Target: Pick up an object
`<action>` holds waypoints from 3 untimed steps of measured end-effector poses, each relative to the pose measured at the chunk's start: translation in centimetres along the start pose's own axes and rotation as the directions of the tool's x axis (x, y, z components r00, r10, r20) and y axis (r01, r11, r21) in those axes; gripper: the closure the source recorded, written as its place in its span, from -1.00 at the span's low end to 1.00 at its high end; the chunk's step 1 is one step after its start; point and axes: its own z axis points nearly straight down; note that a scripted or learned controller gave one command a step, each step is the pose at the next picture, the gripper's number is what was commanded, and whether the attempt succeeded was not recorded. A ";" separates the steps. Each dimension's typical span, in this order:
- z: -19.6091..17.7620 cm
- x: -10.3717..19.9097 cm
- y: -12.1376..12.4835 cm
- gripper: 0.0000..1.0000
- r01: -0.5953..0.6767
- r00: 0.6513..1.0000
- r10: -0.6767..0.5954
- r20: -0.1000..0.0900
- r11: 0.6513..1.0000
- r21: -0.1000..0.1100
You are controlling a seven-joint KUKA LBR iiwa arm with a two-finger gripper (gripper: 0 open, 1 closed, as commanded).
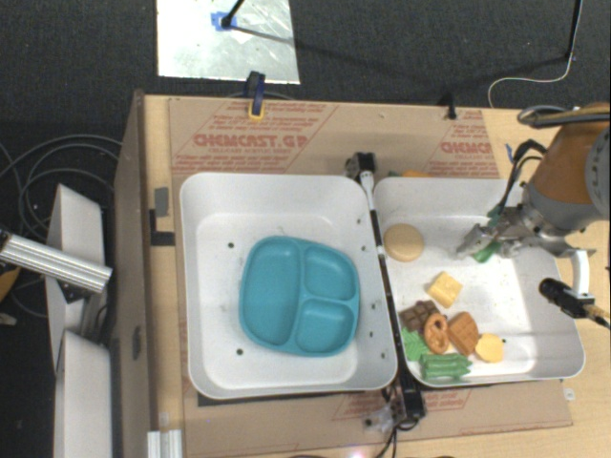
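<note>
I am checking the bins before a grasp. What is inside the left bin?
The left bin holds one teal divided plate, lying flat, its three compartments bare. The bin floor beneath the plate is covered, so anything under it cannot be seen.

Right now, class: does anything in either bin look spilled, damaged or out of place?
Nothing stands out. The blue divided plate lies flat in the left bin, and the toy foods sit loose inside the right bin.

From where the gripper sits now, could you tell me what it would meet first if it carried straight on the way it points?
Probably the round tan piece. The gripper points toward the view's left across the right bin, with bare white floor between; its height above the floor is unclear.
</note>
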 end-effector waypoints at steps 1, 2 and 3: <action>-0.2 0.0 0.3 -1.00 0.002 1.000 -0.002 0.000 1.000 -0.004; -0.2 0.0 1.1 -1.00 0.003 1.000 -0.003 0.000 1.000 -0.005; -1.3 0.0 1.1 1.00 0.005 1.000 -0.005 0.000 1.000 -0.007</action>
